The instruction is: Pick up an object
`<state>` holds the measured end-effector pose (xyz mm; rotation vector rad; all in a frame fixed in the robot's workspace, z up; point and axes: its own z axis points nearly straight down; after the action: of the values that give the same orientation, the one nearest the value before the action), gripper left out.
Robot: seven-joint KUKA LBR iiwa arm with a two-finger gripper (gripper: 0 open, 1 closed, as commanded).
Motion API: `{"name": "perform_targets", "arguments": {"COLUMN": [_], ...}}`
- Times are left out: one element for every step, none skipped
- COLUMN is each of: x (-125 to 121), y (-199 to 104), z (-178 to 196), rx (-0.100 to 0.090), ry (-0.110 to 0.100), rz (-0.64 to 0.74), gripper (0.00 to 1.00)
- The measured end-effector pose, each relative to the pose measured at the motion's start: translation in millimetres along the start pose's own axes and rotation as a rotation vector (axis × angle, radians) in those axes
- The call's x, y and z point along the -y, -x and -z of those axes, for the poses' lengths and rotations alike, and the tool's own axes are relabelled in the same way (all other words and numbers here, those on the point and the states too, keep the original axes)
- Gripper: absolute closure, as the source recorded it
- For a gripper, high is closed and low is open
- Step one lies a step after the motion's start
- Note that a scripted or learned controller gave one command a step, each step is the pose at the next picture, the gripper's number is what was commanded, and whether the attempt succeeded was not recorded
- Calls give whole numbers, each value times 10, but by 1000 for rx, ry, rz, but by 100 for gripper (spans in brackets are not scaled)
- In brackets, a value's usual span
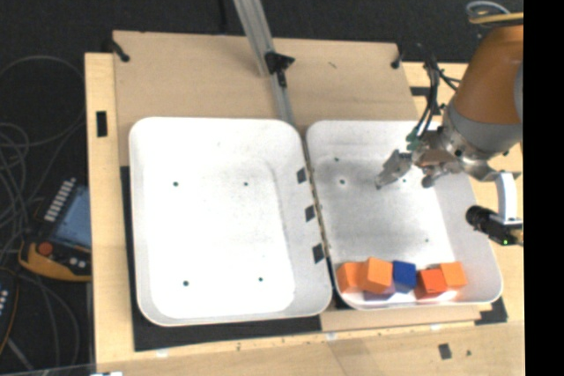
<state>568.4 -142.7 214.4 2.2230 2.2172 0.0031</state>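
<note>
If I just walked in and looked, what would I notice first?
Probably the bright blocks lined up along the near edge of the right bin: orange blocks on either side of one blue block. Next, the big grey arm with its orange band reaching in from the right, its gripper hovering over the middle of that bin, away from the blocks. The left bin sits beside it.

Metal rail [251, 4], handheld pendant [60, 229], loose cables [26, 114] beside bench
</note>
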Motion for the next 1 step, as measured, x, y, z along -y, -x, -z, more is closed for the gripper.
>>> {"name": "perform_targets", "arguments": {"x": [611], "y": [373], "z": [-1128], "rx": [0], "ry": [-11], "rz": [-1], "gripper": [0]}}
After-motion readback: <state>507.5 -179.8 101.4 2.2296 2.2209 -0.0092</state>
